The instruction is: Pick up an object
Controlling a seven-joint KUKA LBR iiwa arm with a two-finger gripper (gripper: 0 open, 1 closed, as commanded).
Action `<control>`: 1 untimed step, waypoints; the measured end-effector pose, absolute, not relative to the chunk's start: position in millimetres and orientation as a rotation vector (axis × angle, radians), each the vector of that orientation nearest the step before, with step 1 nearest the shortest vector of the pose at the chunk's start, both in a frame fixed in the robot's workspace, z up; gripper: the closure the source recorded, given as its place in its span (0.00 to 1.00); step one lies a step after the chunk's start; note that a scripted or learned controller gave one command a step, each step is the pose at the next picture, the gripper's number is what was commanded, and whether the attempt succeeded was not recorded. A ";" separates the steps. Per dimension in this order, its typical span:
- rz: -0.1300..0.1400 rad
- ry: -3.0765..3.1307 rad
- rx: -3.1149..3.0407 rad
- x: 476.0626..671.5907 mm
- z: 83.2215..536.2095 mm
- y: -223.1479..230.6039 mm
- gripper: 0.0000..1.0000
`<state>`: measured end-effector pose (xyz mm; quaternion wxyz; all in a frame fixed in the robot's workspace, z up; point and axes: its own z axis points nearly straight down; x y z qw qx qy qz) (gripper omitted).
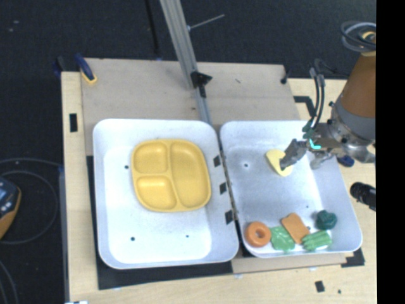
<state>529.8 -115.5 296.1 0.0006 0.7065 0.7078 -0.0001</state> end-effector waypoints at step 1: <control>0.001 2.222 2.218 530.0 296.5 -115.5 0.00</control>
